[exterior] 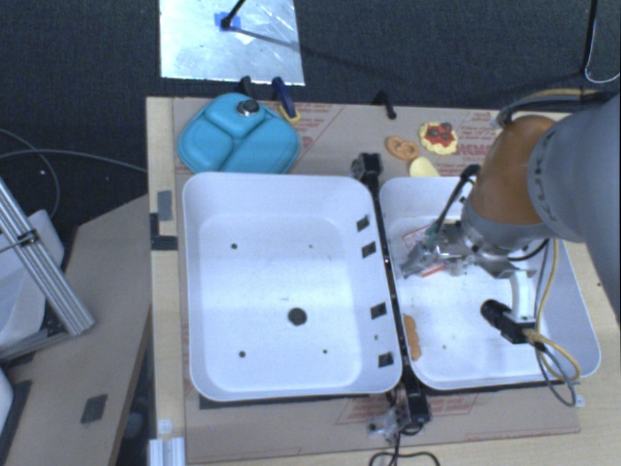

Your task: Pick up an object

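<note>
While I watch from the overhead camera, the gripper (419, 258) sits low inside the right bin (568, 304), near its left wall and toward the back half. Its metal end is a blur of grey against the white floor, and I cannot tell whether it is apart or closed, nor whether anything sits in it. A thin reddish streak (434, 271) lies on the bin floor right at the gripper's tip; I cannot say what it is or whether it is touched. Further forward along the same left wall lies a small tan oblong object (411, 337), well apart from the gripper. Behind the gripper the grey arm (572, 168) with its orange band (509, 175) comes in from the right, covering much of the bin's back corner. Next door, the left bin (209, 260) has a dark round spot (297, 316) on its floor. Beyond both bins, on the bench, I see a blue sectioned tray (239, 136), and by the right bin's back rim a yellow piece (423, 168), a small orange piece (400, 148) and a red-topped round toy (439, 137)
</note>
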{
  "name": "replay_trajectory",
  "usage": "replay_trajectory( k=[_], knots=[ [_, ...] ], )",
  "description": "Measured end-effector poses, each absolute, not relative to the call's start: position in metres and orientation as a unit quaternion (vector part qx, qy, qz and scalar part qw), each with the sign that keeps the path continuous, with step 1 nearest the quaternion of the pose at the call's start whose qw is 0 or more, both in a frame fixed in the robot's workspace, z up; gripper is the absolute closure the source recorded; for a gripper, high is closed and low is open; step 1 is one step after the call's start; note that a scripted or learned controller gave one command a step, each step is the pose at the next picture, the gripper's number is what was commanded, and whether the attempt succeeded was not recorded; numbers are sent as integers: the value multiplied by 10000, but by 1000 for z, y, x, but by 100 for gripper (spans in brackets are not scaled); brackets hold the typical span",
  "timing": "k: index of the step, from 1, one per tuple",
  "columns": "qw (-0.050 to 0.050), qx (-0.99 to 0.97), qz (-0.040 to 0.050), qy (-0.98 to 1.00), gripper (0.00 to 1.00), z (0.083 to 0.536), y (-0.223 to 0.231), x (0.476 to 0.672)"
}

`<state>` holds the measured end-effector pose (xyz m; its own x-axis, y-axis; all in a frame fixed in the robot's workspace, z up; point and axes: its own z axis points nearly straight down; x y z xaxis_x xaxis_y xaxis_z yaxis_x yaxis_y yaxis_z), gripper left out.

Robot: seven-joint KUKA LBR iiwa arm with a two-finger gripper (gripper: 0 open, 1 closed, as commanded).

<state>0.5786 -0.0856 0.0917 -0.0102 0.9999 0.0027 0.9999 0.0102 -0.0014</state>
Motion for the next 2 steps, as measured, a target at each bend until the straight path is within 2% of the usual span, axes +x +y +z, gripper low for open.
replay_trajectory(
  k=[1, 2],
  knots=[
    [-35, -7051, -23, -7090, 0, 148, -95, 656],
    [-15, -7036, -28, -7106, 0, 187, -18, 670]
  ],
)
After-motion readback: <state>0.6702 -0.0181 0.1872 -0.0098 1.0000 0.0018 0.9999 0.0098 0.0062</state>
